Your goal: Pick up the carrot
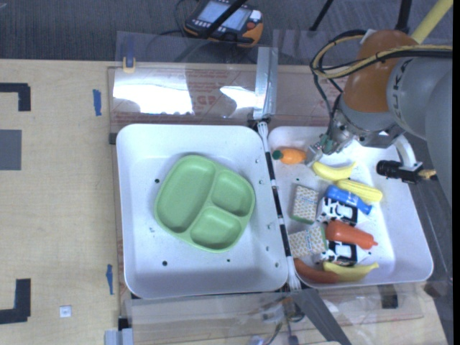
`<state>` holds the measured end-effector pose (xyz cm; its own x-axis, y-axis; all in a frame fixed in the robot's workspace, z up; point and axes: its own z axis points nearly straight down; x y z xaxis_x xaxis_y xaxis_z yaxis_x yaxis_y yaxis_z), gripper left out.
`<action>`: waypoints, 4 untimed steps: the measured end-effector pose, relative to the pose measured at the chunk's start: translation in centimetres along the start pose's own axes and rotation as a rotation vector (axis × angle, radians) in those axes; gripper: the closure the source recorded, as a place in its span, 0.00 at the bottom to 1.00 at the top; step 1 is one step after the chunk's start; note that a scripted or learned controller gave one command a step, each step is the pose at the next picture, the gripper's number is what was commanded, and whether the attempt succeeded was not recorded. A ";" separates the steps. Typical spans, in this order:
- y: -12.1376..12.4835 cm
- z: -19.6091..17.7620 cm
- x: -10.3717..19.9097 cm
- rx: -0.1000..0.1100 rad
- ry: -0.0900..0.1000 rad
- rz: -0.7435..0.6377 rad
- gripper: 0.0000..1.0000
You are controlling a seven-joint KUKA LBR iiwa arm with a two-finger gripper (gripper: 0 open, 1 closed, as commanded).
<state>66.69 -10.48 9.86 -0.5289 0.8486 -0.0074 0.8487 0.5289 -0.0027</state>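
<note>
The carrot [292, 156] is small and orange with a green tip pointing left. It lies in the far left corner of the right bin [411, 225], close to the divider between the bins. My gripper [323, 146] hangs just to the carrot's right, low over the bin and apart from the carrot. Nothing shows held in it. The grey arm with its orange band reaches in from the upper right.
A green divided plate [205, 201] lies in the left bin [136, 157]. The right bin holds a banana [333, 169] right under the gripper, a yellow corn [361, 190], two patterned squares [305, 203], black-and-white toys [338, 208], an orange-red piece [350, 233] and a red chili [316, 273].
</note>
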 end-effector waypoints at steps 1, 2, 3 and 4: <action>0.0 0.1 0.3 0.006 0.009 0.000 0.00; 3.7 -8.8 5.7 -0.006 0.005 0.165 0.00; -2.6 -8.7 4.9 -0.001 0.008 0.251 0.00; 1.1 -8.7 8.0 -0.004 0.006 0.289 0.00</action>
<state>63.34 -3.05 18.50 -0.2652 0.9642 -0.0014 0.9642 0.2652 0.0030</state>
